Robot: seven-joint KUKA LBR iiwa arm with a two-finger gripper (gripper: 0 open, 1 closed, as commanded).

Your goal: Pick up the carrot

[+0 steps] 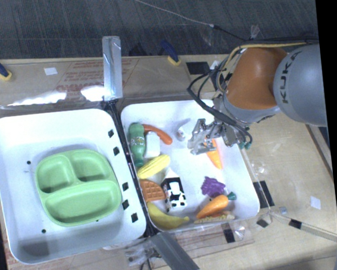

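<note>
The arm (271, 84) is reaching in from the right over the right bin (244, 171); its gripper (200, 140) is hanging beside an orange carrot (214, 155) near the bin's right wall; another carrot (215, 205) is lying beside a purple piece (212, 186); a banana (165, 218), corn (152, 166) and a toy cow (174, 193) are sitting leftward; a green divided plate (76, 187) is resting in the left bin (5, 178).

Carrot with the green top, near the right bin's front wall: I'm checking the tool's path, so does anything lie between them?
Yes. A purple item lies just behind the carrot, toward the tool, and an orange piece lies right by the tool.
</note>
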